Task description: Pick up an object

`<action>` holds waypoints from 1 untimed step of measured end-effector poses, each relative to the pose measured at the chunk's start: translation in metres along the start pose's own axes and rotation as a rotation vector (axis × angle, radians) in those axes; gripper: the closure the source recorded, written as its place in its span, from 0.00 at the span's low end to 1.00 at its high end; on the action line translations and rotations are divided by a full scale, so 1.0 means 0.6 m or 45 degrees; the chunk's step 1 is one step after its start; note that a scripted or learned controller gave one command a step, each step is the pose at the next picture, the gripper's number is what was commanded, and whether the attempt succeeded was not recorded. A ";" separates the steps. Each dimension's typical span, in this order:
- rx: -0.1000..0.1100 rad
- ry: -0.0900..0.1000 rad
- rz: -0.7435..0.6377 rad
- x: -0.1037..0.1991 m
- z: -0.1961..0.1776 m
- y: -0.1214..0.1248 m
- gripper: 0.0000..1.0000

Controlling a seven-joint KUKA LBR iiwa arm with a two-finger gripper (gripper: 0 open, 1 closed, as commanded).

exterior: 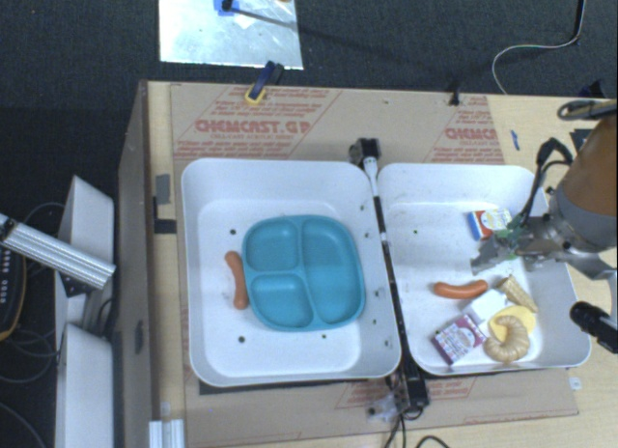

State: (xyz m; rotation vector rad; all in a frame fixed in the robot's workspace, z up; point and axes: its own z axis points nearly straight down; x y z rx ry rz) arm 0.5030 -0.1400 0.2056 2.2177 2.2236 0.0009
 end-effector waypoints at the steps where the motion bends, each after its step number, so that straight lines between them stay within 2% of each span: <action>1: 0.003 0.000 0.002 -0.094 0.175 0.030 0.00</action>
